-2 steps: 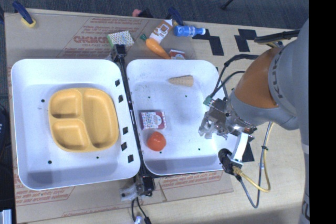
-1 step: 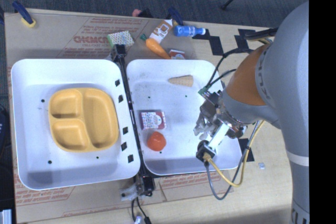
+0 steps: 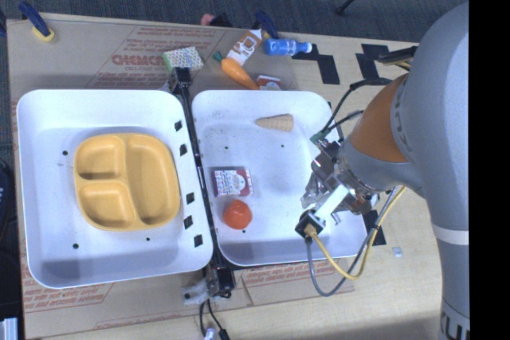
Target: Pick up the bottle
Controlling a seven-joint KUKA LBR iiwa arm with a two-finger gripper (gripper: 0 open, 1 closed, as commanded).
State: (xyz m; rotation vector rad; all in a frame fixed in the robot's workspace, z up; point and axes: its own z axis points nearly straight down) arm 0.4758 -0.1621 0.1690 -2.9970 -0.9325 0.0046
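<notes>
A small blue bottle (image 3: 285,48) lies on its side on the cardboard behind the right bin (image 3: 239,251), outside both bins. My gripper (image 3: 325,165) hangs over the right side of the right bin, close to its right wall and well in front of the bottle. The wrist and cables cover much of it. Nothing shows in its grasp.
The right bin holds a waffle cone (image 3: 275,122), a red packet (image 3: 232,181) and a red-orange ball (image 3: 237,214). A yellow divided plate (image 3: 127,179) lies in the left bin (image 3: 40,251). Near the bottle lie a carrot (image 3: 238,73), a white-orange pack (image 3: 245,48) and a green patterned block (image 3: 182,58).
</notes>
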